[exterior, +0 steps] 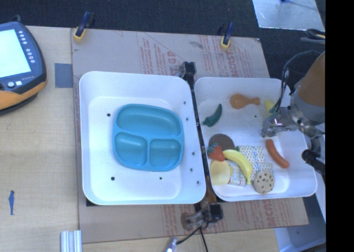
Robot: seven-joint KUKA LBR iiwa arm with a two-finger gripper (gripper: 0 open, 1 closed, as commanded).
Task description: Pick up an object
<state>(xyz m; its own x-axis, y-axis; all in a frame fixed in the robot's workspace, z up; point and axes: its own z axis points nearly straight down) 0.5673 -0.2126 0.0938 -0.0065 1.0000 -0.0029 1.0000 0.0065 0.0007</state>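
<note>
Low over right bin (221, 85), tool (271, 126); finger state impossible to tell. Just beside: sausage (277, 154), then banana (239, 160), cookie (264, 180), green pepper (213, 115). Likely risk: nudging crowded food aside, closing on nothing.

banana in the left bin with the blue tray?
No, the banana lies in the right bin among the other toy food; the left bin holds the blue tray.

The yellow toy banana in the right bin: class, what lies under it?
The yellow toy banana lies across a patterned flat packet and beside a red piece. Whatever the banana covers cannot be seen.
</note>
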